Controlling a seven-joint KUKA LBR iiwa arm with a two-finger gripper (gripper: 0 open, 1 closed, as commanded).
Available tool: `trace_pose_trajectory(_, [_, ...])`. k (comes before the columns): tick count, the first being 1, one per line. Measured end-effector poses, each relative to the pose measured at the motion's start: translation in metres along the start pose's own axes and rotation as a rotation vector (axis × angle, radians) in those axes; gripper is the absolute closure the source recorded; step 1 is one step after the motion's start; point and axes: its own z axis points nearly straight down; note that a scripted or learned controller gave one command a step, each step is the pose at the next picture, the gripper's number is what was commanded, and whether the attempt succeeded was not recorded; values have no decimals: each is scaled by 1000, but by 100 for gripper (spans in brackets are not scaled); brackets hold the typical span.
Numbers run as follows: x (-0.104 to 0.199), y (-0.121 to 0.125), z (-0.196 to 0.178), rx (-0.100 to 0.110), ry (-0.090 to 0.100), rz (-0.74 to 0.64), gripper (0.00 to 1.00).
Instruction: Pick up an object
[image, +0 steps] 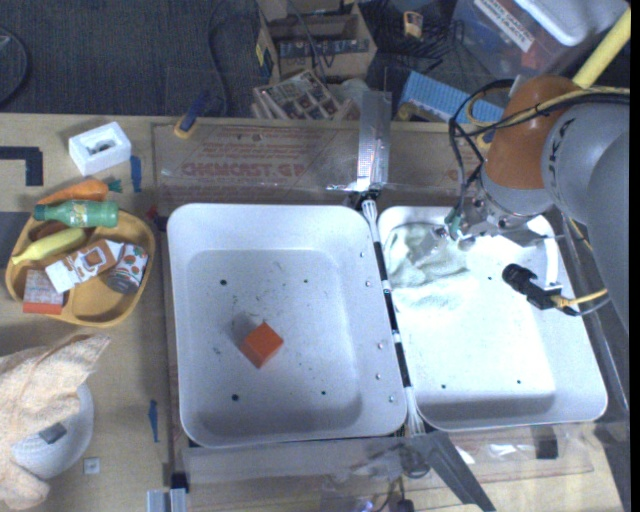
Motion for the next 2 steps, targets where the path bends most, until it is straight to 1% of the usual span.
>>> trace_pose_trajectory(1, [4,1,0,1,-1,-19,0])
trace_pose_trajectory(2, [6,1,0,5,1,-91,0])
